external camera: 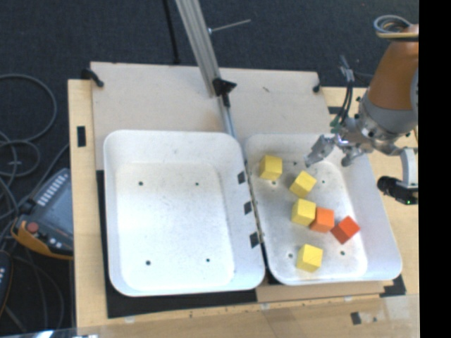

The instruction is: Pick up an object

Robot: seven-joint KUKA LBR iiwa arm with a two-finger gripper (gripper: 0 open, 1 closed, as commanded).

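Note:
Several small cubes lie in the right bin (pixel 377 217). Yellow cubes sit at the upper left (pixel 270 167), near the middle (pixel 304 184), just below that (pixel 304 212) and toward the front (pixel 309 257). An orange cube (pixel 323 219) touches the third yellow one, and a red cube (pixel 344 229) lies beside the orange one. My gripper (pixel 332 153) hangs over the bin's far right part, above and to the right of the cubes. It is open, with nothing between its fingers (pixel 316 151).
The left bin (pixel 113 189) stands beside the right one, with a narrow gap between them. A slanted metal bar (pixel 204 48) runs from the top of the view down to the bins' far edge. Cables and a pendant (pixel 42 217) lie left of the bench.

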